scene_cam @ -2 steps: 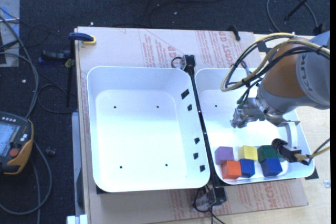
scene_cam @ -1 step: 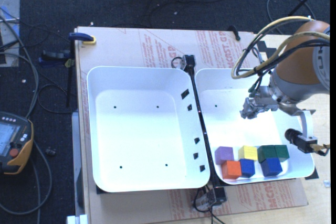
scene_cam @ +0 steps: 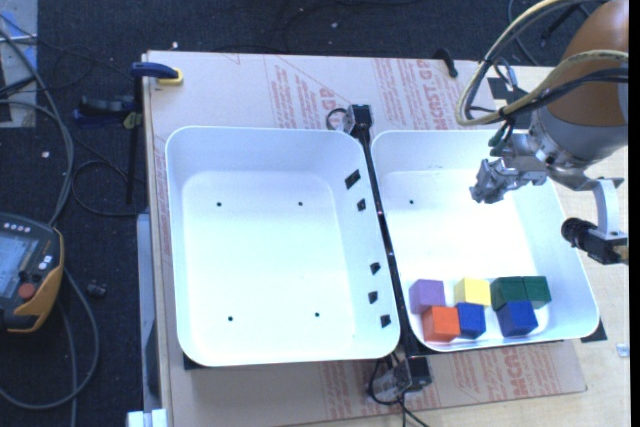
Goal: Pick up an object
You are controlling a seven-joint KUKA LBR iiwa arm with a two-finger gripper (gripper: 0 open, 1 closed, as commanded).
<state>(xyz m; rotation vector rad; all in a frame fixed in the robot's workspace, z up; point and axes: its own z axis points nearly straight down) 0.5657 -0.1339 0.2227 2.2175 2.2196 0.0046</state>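
Several small blocks lie bunched at the front of the right bin (scene_cam: 560, 215): a purple block (scene_cam: 427, 293), an orange block (scene_cam: 441, 322), a yellow block (scene_cam: 473, 291), a blue block (scene_cam: 470, 319), a second blue block (scene_cam: 516, 317) and a green block (scene_cam: 521, 290). My gripper (scene_cam: 489, 186) hangs over the back part of the right bin, well behind the blocks and apart from them. Nothing shows between its fingers.
The left bin (scene_cam: 190, 215) stands beside the right one, with a dark divider (scene_cam: 378, 225) between them. Cables loop from the arm at the upper right. A teach pendant (scene_cam: 25, 270) lies on the floor at the left.
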